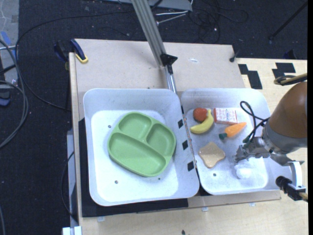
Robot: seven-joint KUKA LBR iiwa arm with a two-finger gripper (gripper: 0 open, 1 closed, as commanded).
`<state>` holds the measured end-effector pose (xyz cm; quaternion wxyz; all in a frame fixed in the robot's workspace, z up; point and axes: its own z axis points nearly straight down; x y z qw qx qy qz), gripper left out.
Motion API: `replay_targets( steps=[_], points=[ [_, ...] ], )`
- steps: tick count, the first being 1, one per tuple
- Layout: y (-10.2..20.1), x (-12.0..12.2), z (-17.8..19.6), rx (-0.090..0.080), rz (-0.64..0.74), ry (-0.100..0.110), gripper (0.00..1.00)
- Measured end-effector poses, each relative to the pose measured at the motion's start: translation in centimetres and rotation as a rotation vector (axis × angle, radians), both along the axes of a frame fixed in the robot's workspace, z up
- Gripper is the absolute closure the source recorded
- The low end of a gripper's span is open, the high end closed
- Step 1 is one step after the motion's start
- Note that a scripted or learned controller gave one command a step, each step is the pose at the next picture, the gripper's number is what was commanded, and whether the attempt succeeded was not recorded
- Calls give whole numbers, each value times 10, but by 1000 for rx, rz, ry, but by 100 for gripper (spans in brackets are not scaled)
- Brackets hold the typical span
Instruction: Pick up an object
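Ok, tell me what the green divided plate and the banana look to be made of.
Green divided plate: probably moulded plastic; uniform pale green, smooth rounded dividers, soft satin sheen. Banana: likely a plastic toy; flat even yellow with no spots, slightly glossy, though it is too small here to be sure.

A robotics lab, not a home or kitchen. Plywood bench [146,62] standing on dark carpet [34,43], loose black cables [29,94] trailing across the floor well left of the gripper [243,153]. Metal pole [149,26] slanting in from a stand beyond the bench. Two shallow white bins [98,180] side by side, the one under the gripper laid out with toy food [203,124], the one to its left with a green divided plate [142,143]. Grey and orange robot arm [291,119] reaching in over the bench.
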<state>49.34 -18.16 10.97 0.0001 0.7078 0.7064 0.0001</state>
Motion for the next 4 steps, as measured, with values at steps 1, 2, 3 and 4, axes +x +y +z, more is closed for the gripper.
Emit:
replay_targets(
  steps=[1, 2, 3, 4],
  points=[
    [-10, 5, 51, -2, 2, -4, 100],
    [-15, 4, 95, -2, 3, -5, 100],
    [-16, 5, 135, -3, 4, -5, 100],
    [26, 20, 137, 0, 9, -1, 100]
  ],
)
